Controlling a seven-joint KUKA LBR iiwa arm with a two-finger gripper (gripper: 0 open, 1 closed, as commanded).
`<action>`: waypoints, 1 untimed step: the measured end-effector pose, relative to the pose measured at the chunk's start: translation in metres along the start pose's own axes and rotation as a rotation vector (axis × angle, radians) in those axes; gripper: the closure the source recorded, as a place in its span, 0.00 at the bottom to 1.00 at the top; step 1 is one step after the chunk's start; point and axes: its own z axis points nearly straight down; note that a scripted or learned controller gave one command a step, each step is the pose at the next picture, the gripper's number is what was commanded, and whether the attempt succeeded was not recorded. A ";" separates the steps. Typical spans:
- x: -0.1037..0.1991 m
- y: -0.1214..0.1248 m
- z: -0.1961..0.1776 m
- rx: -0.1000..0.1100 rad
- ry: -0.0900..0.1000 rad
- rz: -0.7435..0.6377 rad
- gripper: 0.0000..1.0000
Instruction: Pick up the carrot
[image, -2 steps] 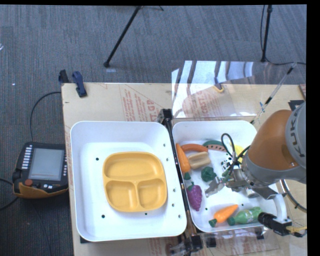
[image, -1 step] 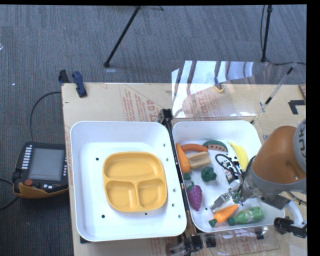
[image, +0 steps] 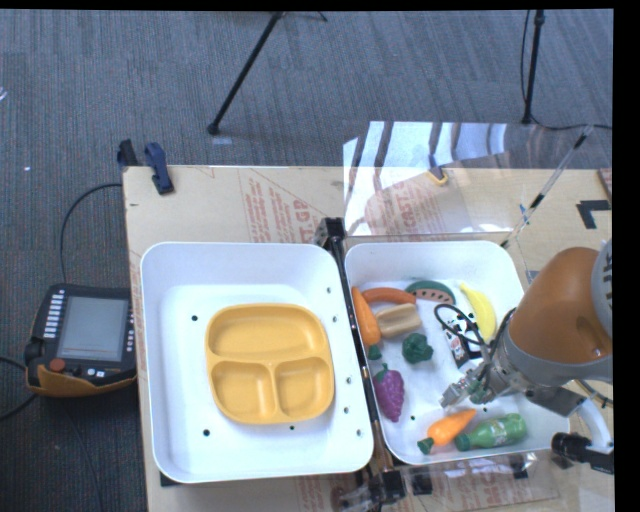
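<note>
Carrot: I see the small orange plastic carrot with a green top (image: 449, 428) lying near the front edge of the right white bin (image: 505, 262), tilted, its leafy end toward the front left.
Bottle: a green plastic bottle (image: 493, 432) lies just beside the carrot on its right.
Tool: my tool (image: 467, 388) hangs just above and behind the carrot; I cannot tell how its fingers stand, and I see nothing held.
Arm: the grey arm with the orange band (image: 555, 315) reaches in from the right over the same bin.
Grapes: a purple plastic grape bunch (image: 389, 391) sits by the bin's left wall.
Middle of bin: a green broccoli piece (image: 417, 348), then a hot dog bun (image: 396, 320).
Far part: a yellow banana (image: 480, 308) and a watermelon slice (image: 430, 293).
Left bin: I see a yellow three-part plate (image: 268, 361) in the left white bin (image: 170, 380).
Surface: the brown board surface (image: 240, 205) carries both bins.
</note>
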 end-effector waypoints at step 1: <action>0.028 0.014 -0.036 -0.002 -0.003 0.124 1.00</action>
